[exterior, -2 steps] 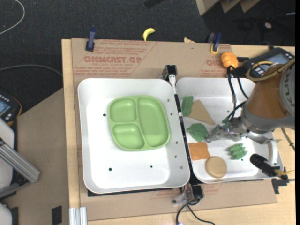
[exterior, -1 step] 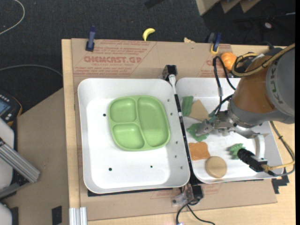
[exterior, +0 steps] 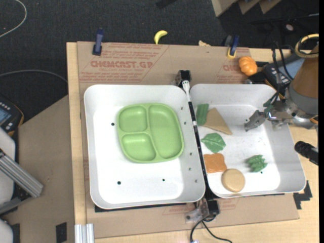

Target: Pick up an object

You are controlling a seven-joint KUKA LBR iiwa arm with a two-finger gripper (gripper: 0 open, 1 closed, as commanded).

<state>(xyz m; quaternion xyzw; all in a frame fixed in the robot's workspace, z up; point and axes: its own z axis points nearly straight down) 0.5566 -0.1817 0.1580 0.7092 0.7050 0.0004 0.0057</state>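
**Arm poised over a bin of play food**

The gripper [exterior: 255,120] hangs over the right bin [exterior: 288,186], near its far right wall, fingers apart and clamped on nothing. The pickable pieces lie left and below it: tan wedge [exterior: 216,120], green leaf [exterior: 213,142], orange square [exterior: 214,162], round biscuit [exterior: 233,180], green sprig [exterior: 256,162]. Bare floor around the sprig probably offers the easiest approach. The left bin [exterior: 101,176] holds a green divided plate [exterior: 150,132].

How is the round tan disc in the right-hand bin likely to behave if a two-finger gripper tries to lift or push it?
The round tan disc looks smooth and thick, so it is probably stiff, not floppy. Lying flat, it should slide rather than roll when pushed. Its low rounded edge may give the gripper little to pinch, so it could slip.
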